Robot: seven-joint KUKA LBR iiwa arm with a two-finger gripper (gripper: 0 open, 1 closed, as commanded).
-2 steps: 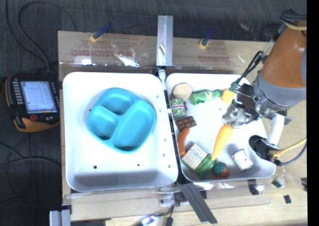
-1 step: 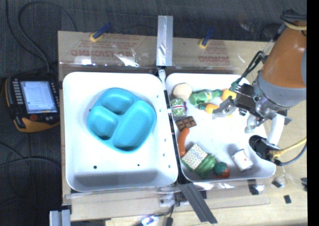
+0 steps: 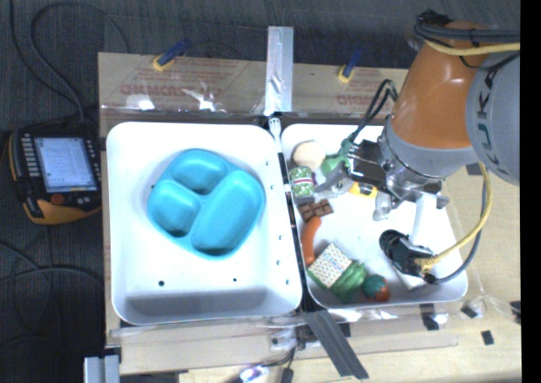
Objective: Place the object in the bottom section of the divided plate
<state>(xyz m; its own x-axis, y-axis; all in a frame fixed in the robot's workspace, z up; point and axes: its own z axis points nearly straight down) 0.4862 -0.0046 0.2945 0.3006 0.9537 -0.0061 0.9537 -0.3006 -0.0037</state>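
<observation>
At the near edge of the right bin (image 3: 452, 288) lie a green vegetable (image 3: 348, 281) touching a small red piece (image 3: 377, 288), and a checkered packet (image 3: 329, 264). Farther in sit an orange carrot-like piece (image 3: 310, 234), a brown block (image 3: 315, 210), a green-labelled can (image 3: 301, 178) and a pale egg (image 3: 307, 153). The gripper (image 3: 404, 204) hangs over this bin, largely hidden under the arm's wrist, so its grasp cannot be made out. The blue divided plate (image 3: 205, 201) rests in the left bin (image 3: 139, 288), well apart.
</observation>
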